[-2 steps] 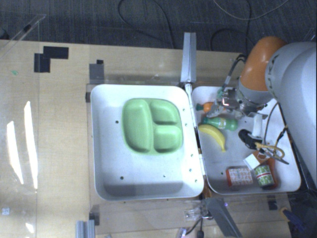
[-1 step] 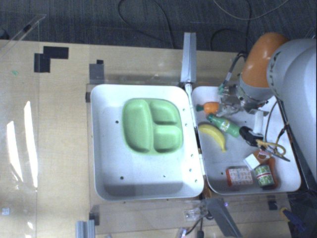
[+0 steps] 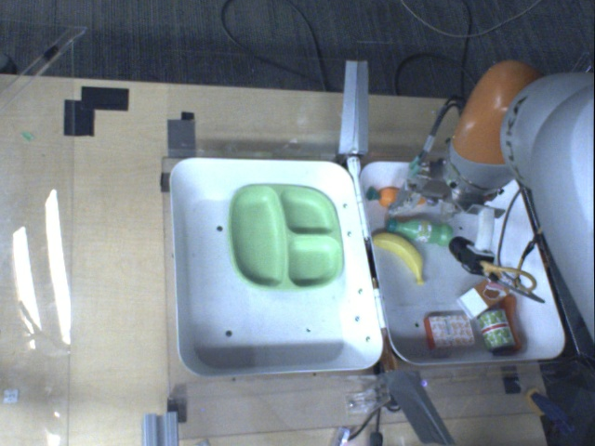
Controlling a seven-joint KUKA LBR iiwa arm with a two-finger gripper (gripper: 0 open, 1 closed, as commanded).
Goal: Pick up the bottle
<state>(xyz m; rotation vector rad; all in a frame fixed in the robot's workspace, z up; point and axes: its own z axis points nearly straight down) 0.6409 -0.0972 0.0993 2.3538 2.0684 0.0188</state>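
You will find the bottle (image 3: 421, 231), green with a clear neck, lying on its side in the right bin (image 3: 409, 337), just above the banana (image 3: 403, 254). The gripper (image 3: 424, 193) hangs directly above the bottle, near the bin's upper rim; whether its fingers are spread or closed cannot be told from this view. A small orange item (image 3: 387, 194) sits up and left of the bottle. Below the bottle, well apart, lie scissors (image 3: 493, 268), a red packet (image 3: 449, 330) and a small can (image 3: 496, 329). A green divided tray (image 3: 284, 235) rests in the left bin (image 3: 204, 323).
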